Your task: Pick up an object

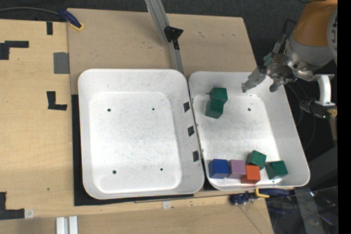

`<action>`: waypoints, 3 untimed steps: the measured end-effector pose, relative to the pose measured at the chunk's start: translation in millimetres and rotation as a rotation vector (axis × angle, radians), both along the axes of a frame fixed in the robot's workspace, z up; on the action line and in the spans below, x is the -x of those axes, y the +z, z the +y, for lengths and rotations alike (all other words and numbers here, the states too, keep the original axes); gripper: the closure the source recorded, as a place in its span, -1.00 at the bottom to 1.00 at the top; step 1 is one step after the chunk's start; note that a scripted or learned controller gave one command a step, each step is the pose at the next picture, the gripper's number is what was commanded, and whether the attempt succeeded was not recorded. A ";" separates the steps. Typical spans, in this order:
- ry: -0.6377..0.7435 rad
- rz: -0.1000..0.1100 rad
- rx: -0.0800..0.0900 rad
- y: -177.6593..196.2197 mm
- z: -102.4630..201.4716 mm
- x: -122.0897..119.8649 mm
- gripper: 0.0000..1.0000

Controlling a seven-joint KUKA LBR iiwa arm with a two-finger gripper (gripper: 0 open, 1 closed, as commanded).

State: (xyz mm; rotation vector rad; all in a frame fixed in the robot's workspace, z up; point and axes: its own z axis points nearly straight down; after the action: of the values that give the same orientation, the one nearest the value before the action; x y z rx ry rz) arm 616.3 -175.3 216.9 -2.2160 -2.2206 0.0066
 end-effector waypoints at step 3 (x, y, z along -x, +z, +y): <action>0.000 -0.005 0.000 -93.8 8.2 1.0 1.00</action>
State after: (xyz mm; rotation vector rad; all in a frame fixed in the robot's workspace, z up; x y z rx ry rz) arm 615.4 -167.1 123.0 -2.2181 -2.2232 0.0014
